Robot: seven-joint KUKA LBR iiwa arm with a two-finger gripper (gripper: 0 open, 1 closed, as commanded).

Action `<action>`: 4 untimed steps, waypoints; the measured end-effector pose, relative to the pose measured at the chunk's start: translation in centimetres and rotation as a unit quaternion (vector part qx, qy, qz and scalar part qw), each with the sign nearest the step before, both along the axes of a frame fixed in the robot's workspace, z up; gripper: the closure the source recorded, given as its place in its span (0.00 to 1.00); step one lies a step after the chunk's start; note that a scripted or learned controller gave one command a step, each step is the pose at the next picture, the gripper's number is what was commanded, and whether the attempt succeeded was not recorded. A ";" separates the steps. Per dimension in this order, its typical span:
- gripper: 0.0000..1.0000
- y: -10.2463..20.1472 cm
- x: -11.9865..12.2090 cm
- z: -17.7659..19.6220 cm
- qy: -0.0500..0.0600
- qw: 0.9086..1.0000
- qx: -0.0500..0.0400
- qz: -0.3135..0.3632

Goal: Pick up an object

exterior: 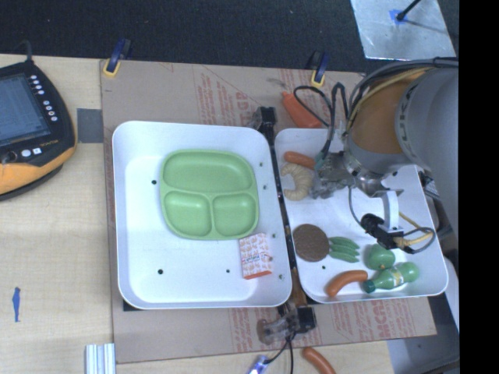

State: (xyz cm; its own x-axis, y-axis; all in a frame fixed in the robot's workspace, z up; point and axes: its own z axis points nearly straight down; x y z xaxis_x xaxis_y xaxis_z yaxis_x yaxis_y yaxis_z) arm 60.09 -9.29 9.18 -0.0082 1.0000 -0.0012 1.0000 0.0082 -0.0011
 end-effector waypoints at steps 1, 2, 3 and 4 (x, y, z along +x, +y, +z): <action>1.00 5.5 3.6 10.1 0.000 1.000 0.001 -0.002; 1.00 -3.2 3.3 13.1 0.001 1.000 0.000 -0.003; 0.00 -3.1 3.3 13.1 0.001 1.000 0.000 -0.003; 0.00 -11.4 5.8 2.2 -0.007 1.000 -0.002 -0.002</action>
State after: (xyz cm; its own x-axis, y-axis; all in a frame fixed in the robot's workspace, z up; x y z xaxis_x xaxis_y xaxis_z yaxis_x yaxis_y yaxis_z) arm 65.92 -20.73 11.41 -0.0036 1.0000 -0.0043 0.9999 0.0037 0.0132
